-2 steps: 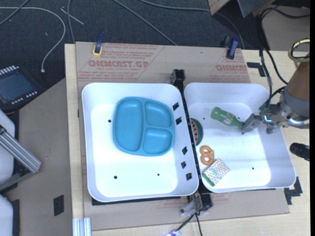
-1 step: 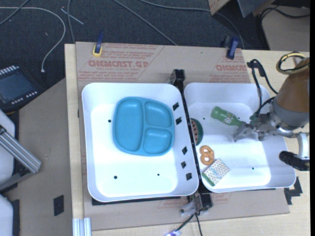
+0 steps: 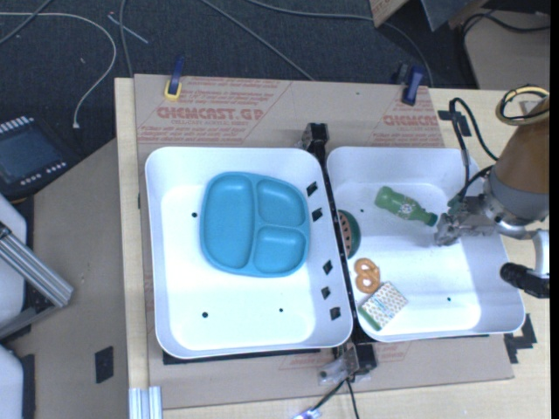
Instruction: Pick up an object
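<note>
bins: two white bins sitting side by side | trays: one blue divided tray | bottles: one green bottle | pretzels: one pretzel | packets: one patterned packet | clamps: two blue clamps

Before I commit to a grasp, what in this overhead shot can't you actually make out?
- Gripper: fingers too small and blurred to judge their state, or contact with the green bottle.
- Round dark object: partly hidden by the divider between the bins.
- Patterned packet: print too small to read.
- Arm: cut off by the right edge.
</note>
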You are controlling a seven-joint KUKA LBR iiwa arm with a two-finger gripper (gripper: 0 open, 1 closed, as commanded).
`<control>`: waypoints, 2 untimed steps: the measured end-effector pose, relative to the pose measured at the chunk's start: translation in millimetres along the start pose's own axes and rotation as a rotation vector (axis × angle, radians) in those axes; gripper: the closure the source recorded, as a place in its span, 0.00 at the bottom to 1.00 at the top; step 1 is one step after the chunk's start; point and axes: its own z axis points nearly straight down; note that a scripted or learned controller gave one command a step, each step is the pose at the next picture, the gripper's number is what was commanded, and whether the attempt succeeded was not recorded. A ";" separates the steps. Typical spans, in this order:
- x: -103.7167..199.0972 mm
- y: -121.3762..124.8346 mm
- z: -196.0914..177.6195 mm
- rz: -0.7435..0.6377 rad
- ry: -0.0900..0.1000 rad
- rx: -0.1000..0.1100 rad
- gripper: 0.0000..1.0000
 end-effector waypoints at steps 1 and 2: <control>6.7 -4.8 -48.6 -0.001 -0.002 -0.004 1.00; 8.3 -11.2 -95.9 0.000 -0.003 -0.005 1.00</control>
